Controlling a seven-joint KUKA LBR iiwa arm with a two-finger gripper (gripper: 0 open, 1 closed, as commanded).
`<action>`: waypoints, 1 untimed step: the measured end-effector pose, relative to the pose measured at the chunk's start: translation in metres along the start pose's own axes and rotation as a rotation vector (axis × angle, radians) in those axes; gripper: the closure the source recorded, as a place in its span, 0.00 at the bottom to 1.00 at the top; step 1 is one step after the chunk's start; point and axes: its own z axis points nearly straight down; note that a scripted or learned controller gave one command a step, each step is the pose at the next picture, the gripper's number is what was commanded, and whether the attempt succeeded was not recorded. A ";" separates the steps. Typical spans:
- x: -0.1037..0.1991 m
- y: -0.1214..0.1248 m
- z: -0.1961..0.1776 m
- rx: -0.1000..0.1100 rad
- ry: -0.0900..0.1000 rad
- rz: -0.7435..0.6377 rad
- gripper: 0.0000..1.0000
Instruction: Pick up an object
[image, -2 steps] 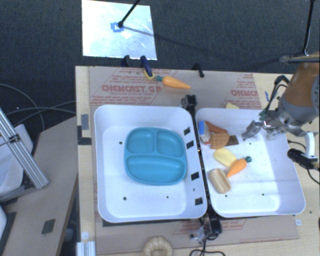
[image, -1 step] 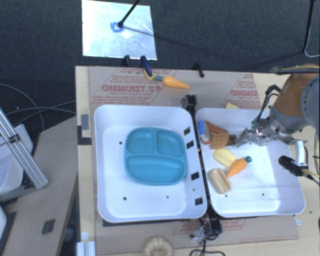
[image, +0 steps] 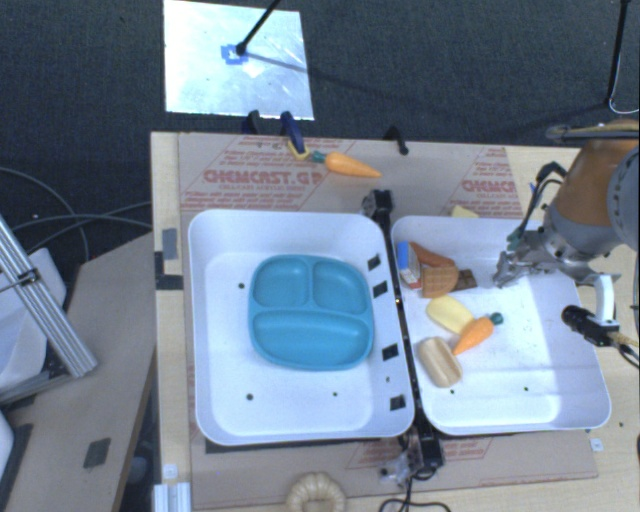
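- The arm (image: 600, 190) reaches in from the right and hangs over the right bin (image: 560, 400).
- Its jaws (image: 508, 270) sit low at the far side of that bin, just to the right of a little heap of toy food.
- The things to pick are all in the right bin. A brown bread piece (image: 438, 278) lies at the far left, with a small blue and white carton (image: 405, 262) right beside it.
- A bit nearer lies a yellow piece (image: 449, 314). A toy carrot (image: 476, 333) touches it on the right. A tan bun (image: 438, 361) lies nearest of all.
- The left bin (image: 215, 300) has a blue plate with three parts (image: 310, 310) in it.
- Another carrot (image: 345, 164) lies on the bench (image: 240, 175) beyond the bins, too far off to be the easy pick.
- I think the step now is getting over one toy before going down. The bread piece is the closest one to the jaws.
- To do it well, the jaws should come straight down with one toy in the middle, not two. The toys lie close together, so a slanted drop could push them away.
- The carrot is thin and round, so it may roll out. Grabbing it across the fat middle looks safest.
- The jaws look small and dark from here. I cannot tell if they are apart or together.
- I see nothing between the jaws, and they do not seem to touch any toy.
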 end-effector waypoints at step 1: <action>-0.001 0.002 -0.065 -0.002 0.000 -0.001 1.00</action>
